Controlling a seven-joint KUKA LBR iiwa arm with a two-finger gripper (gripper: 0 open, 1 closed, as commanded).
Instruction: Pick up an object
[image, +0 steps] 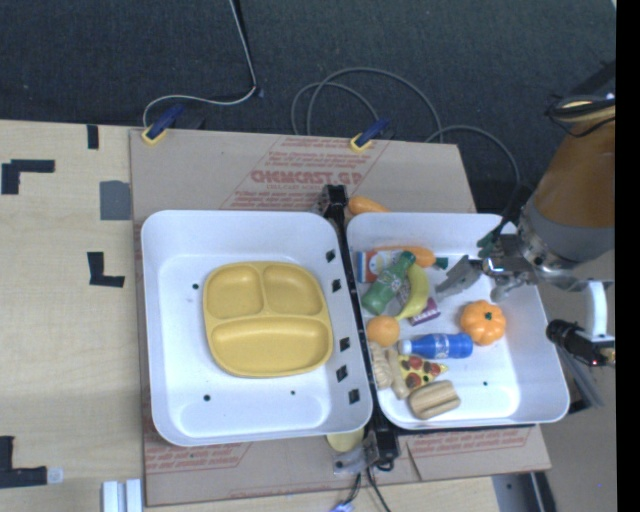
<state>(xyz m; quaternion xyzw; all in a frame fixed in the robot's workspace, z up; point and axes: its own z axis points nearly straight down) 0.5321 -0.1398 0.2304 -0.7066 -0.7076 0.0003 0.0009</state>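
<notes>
I hover with my gripper (478, 277) spread wide and holding nothing, over the right bin (535, 395) near its far right corner. The small pumpkin (482, 322) sits just below my fingertips, beside the blue bottle (437, 346).

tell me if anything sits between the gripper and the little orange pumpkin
Nothing visible does. The gripper hangs over the right bin just up and left of the pumpkin, with bare white floor between them. The blue bottle lies lower left, out of that path.

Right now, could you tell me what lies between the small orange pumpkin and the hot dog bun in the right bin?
In the camera view, a blue bottle lies between the small orange pumpkin and the hot dog bun.
</notes>
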